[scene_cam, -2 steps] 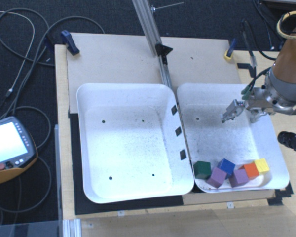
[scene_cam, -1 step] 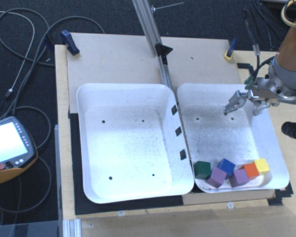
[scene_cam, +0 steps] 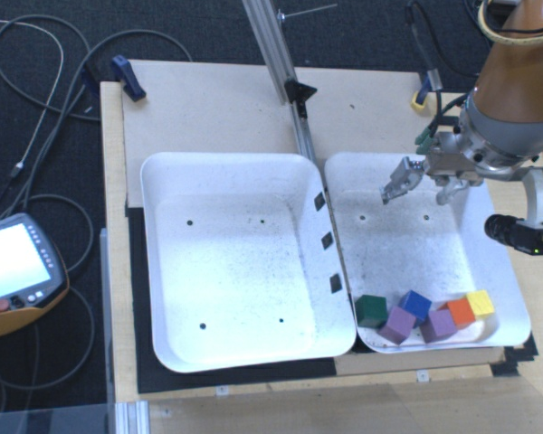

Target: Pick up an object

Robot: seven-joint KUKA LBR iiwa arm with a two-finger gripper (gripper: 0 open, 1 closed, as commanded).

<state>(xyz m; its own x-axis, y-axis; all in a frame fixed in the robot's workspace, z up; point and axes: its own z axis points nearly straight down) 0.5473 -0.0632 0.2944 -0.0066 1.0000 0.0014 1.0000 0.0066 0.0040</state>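
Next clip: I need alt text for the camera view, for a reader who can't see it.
A grey and orange robot arm holds its gripper above the far end of the right bin, nothing between its fingers. Six small blocks cluster along that bin's near edge: green, purple, blue, purple, orange, yellow. The left bin sits alongside.

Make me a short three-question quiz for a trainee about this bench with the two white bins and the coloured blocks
1. True or false: the blocks lie in the left bin.
2. Which block lies furthest left in the cluster? A) yellow block B) green block C) orange block
3. Fill in: the gripper hangs over the far part of the ____ bin, apart from the blocks.

Key
1. False: all of them, including the blue block and two purple blocks, sit along the near edge of the right bin.
2. B
3. right
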